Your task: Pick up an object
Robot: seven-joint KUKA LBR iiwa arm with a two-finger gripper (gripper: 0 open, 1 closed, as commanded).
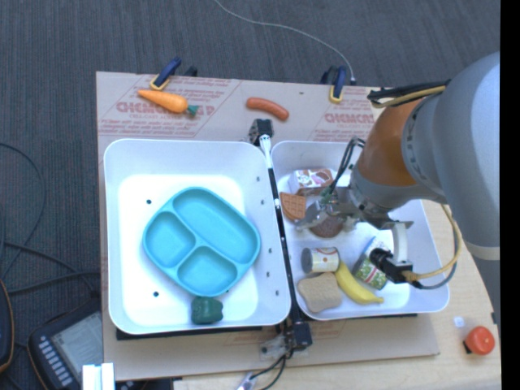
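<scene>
Two white bins sit side by side: the left bin [114, 218] and the right bin [431, 295]. There is one blue divided plate [201, 240], one green pepper [207, 309], one banana [355, 285], one bread slice [319, 294], two small cans [322, 259] [370, 272], one carrot [165, 101], one sausage [267, 108], and two blue-and-yellow clamps [166, 72] [337, 84] at the board's far edge.

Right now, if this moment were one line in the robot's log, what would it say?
arm: over right bin | gripper: low among the food items | banana: lying in bin | blue divided plate: in left bin
</scene>
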